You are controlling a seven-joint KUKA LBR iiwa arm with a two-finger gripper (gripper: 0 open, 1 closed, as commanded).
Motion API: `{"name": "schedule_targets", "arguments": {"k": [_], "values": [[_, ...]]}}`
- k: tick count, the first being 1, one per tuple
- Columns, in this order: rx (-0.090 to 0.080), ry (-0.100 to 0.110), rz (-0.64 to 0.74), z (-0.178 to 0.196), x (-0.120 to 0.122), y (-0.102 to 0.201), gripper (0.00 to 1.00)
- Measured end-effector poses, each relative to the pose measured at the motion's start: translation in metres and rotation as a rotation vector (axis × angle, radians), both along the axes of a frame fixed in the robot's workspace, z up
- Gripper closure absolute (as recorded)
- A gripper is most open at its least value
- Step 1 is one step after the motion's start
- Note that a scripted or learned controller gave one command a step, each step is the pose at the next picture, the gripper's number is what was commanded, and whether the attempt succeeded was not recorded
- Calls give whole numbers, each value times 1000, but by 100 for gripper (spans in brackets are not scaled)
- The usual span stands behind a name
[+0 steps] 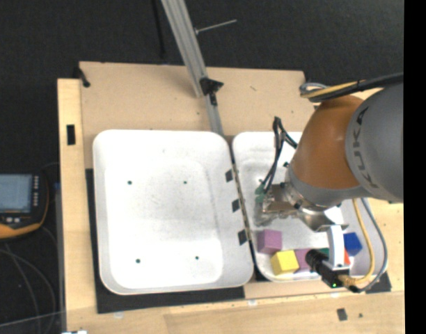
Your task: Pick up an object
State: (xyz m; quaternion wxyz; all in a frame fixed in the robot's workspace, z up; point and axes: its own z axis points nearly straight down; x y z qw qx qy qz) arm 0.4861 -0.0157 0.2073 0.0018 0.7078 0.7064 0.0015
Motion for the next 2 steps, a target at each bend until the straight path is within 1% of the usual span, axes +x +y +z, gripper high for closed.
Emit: {"name": "schedule_targets", "arguments": {"k": [1,2], "values": [[2,-6,10,87,47,58,100],[3,-4,10,151,64,105,100]]}}
